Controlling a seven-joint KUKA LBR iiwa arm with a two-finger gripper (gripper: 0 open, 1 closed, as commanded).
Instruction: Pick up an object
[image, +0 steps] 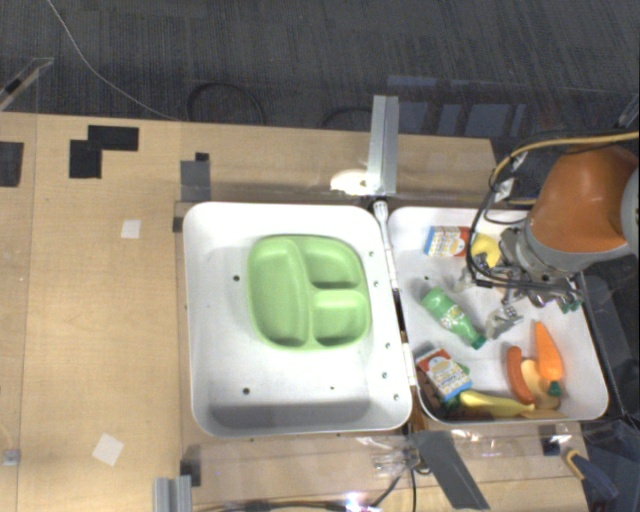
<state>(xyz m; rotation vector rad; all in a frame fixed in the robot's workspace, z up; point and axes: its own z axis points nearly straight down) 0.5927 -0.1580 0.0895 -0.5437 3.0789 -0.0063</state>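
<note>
Here my claw (505, 318) hangs low over the right bin (598, 400), near its middle, with my grey wrist and orange band above it toward the bin's far right side. From this slant I cannot tell whether the claw is released or clenched, and I see nothing lying in it.

The things to pick all lie in the right bin. A green bottle (450, 314) lies on its side just left of the claw, near it; I cannot tell whether they touch. At the far end sits a small carton (445, 241) with a blue and red print, and beside it a yellow piece (485, 247) partly under my cables. Its writing is too small to read. Toward the near edge a second printed box (444, 374) lies tilted, its label likewise unreadable, with a banana (495, 404) along the near wall. A carrot (548, 351) lies at the right side, with a red and orange piece (518, 372) just beside it.

The left bin (215, 400) holds a green divided plate (308, 291), lying flat near the middle. Both bins rest side by side on the wooden surface (90, 330).
</note>
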